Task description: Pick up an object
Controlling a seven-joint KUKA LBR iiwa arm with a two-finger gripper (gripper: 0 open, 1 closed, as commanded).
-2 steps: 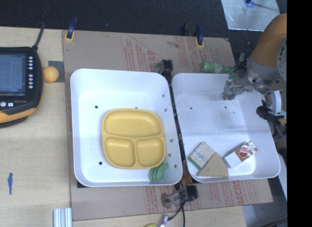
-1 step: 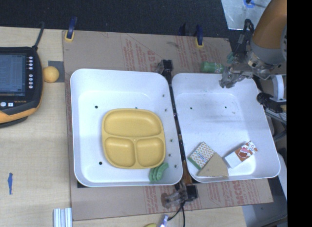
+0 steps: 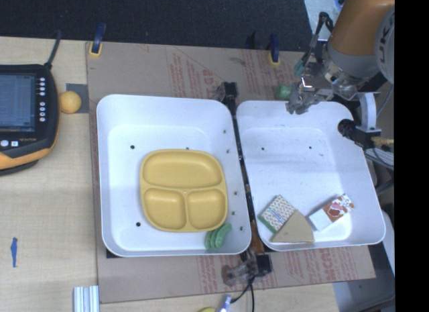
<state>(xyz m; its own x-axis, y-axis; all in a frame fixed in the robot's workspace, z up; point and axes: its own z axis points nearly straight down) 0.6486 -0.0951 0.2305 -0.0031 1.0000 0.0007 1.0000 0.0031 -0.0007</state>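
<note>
Hovering end effector (image 3: 299,105), above right bin's (image 3: 305,149) far rim

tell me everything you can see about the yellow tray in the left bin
The yellow tray is a rounded-corner, plastic-looking divided plate with three compartments: one long section across the far side, two smaller ones nearer the camera. It lies flat, right side up, in the middle of the left bin. A small green object sits at its near right corner.
</note>
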